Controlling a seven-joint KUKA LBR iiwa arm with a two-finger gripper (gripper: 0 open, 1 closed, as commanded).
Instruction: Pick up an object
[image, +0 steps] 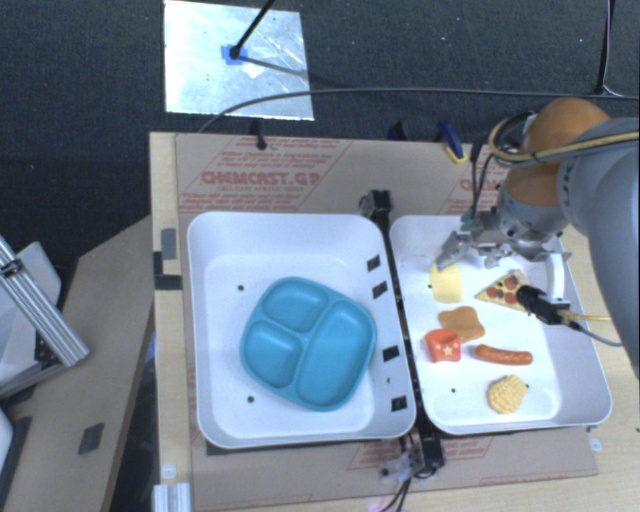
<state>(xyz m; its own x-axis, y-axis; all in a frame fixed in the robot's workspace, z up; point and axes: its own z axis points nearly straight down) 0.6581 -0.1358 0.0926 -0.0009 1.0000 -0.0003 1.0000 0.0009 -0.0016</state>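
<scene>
In the right bin (585, 395) lie several toy foods: a pale yellow cheese block (447, 284), a pizza slice (502, 290), an orange-brown piece (460, 322), a red pepper-like piece (443, 346), a sausage (503, 354) and a yellow corn cob (507, 394). My gripper (455, 250) hangs over the far part of this bin, just above the cheese block, its fingers pointing down and to the left. I see nothing between them.
The left bin (215, 300) holds a blue divided plate (307, 341). A black divider with clips (390, 310) runs between the bins. A shiny sheet (237, 60) lies on the dark floor behind the bench.
</scene>
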